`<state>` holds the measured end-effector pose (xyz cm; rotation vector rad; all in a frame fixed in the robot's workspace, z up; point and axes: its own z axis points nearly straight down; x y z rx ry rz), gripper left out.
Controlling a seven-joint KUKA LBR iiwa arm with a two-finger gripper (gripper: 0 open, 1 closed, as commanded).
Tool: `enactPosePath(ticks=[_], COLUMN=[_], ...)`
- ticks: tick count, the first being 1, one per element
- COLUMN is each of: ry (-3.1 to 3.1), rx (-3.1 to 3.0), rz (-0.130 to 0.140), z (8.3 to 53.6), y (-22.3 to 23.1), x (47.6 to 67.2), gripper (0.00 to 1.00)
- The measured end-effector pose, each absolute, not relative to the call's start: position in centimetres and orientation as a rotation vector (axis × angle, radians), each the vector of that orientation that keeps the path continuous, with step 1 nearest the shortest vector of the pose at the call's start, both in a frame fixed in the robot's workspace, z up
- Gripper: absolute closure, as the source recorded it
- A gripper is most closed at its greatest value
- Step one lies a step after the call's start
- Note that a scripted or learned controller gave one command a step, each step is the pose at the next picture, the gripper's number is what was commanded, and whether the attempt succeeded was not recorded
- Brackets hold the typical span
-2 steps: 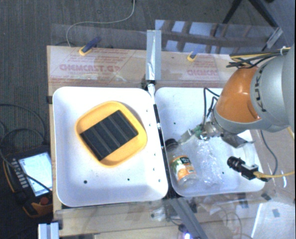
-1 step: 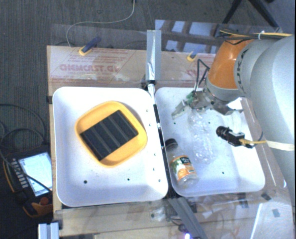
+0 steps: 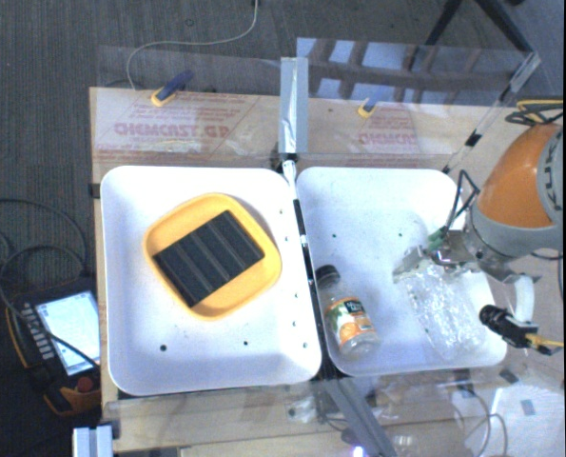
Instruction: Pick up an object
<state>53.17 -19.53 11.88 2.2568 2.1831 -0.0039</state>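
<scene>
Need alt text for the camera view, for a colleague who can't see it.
The arm's gripper hangs over the right bin beside a crumpled clear plastic bag. A small bottle lies by that bin's left wall, and the left bin holds a yellow tray with a dark ribbed insert.

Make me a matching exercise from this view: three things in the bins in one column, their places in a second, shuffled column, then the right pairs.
Things:
1. yellow dish with black ridged insert
2. small bottle with dark cap
3. crinkled clear plastic wrap

Places:
A. right bin, at its right side, under the arm's wrist
B. left bin, near the middle
C. right bin, lying by the divider between the bins

Pairs: 1-B, 2-C, 3-A
</scene>
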Motion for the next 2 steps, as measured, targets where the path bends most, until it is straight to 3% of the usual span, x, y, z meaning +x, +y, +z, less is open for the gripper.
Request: enactPosePath(ticks=[1,2], ry=[2.274,2.377], rx=[2.147,2.03], rz=[0.016,0.011], z=[9.2,9.1], y=[-20.6,-18.0], x=[51.1,57.5], gripper=[0.0,0.0])
